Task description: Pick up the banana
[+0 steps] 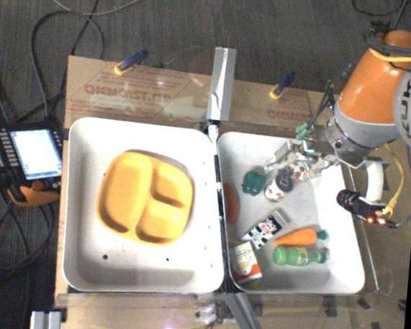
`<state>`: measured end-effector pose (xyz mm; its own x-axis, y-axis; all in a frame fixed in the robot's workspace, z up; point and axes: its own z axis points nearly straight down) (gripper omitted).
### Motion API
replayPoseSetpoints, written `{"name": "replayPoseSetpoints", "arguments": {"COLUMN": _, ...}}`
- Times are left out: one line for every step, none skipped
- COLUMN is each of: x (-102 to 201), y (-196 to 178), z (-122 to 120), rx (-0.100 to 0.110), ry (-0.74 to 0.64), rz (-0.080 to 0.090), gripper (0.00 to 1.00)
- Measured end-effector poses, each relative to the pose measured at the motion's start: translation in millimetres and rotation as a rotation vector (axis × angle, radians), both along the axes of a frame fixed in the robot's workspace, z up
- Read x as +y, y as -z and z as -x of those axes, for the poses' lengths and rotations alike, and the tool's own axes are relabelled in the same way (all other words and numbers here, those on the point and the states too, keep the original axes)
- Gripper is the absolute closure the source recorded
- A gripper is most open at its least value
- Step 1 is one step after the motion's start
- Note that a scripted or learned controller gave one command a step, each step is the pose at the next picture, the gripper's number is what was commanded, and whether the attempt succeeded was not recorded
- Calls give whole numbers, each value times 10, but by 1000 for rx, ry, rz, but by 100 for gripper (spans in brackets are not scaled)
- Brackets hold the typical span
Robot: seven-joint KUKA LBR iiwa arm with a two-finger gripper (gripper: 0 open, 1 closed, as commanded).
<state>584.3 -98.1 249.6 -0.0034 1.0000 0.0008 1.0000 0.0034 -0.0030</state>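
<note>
Hovering over the far part of the right bin [339,281], the gripper [295,159] sits among small clutter; whether it is spread or pressed together cannot be told. Nearer lie a teal piece [254,182], a carrot [296,237] and a green bottle [298,256]. Which item is the banana cannot be told. The left bin [74,256] holds a yellow tray [147,196]

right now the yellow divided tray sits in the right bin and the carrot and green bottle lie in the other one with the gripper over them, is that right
Not quite: the camera view shows the yellow divided tray in the left bin, not the right. The carrot and green bottle lie in the right bin, and the gripper is over that bin's far part.
</note>
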Motion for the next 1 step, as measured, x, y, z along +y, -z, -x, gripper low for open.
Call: {"name": "replayPoseSetpoints", "arguments": {"x": 721, "y": 675, "z": 382, "rx": 2, "ry": 66, "rz": 0, "gripper": 0}}
